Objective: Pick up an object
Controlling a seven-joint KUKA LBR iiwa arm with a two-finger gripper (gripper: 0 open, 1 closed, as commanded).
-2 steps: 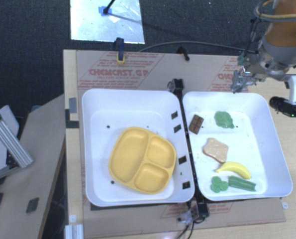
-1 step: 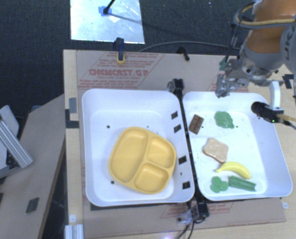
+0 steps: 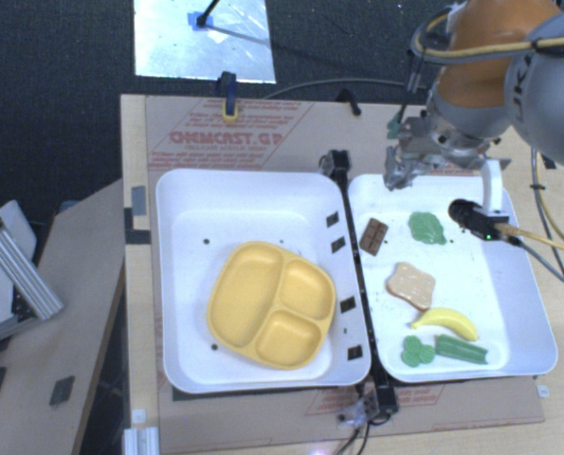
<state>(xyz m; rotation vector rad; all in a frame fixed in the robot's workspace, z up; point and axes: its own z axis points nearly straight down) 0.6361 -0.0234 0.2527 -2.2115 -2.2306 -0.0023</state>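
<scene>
From my seat the end effector hangs over the far left corner of the right bin, and I cannot tell how it is set; nothing is visibly held. My worry is that corner: a descent here could strike the bin wall or the black divider between the bins, since nothing lies directly beneath. The nearest targets are the brown block, close to the divider, and the green leaf; both look flat, so I expect a grasp could slide off or close on air. The block's place by the wall leaves little room on that side. The right bin also holds a toast slice, a banana just beside it, and a green vegetable at the near edge; those three sit close together, so a pick there might nudge a neighbour. The left bin carries a yellow divided tray, its three compartments bare. Both bins rest on the counter.
</scene>
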